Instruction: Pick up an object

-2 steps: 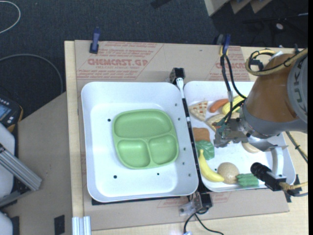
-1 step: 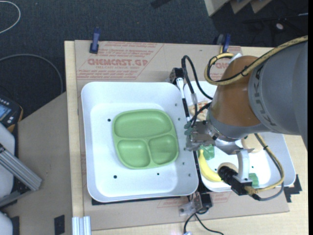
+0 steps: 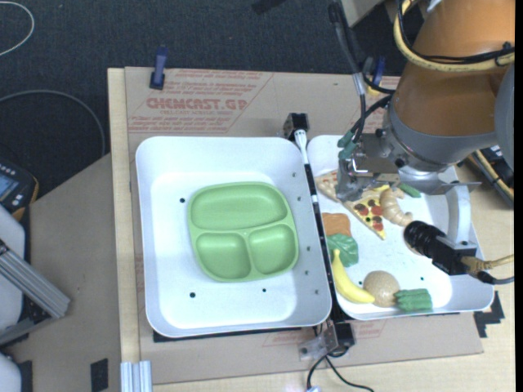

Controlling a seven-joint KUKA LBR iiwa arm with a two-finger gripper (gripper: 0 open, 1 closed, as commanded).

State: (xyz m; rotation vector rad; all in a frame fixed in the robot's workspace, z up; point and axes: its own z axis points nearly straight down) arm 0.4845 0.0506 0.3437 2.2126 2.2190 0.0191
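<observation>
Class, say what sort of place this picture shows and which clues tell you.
Probably a robotics lab bench: a robot arm hangs over the right bin of two, which holds toy food such as a banana.

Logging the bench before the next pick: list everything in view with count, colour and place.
left bin: 1, white, left
right bin: 1, white, right
plate: 1, green, centre of left bin
pizza slice: 1, yellow, red-spotted, back of right bin
lump: 1, beige, beside pizza slice
block: 1, orange, right bin's left wall
banana: 1, yellow, right bin, front left
chunks: 2, green, one by banana, one at front edge
ball: 1, tan, between banana and front chunk
clamp: 1, blue, bench's back left
arm: 1, grey and orange, from right
gripper: 1, grey, over right bin's back
</observation>
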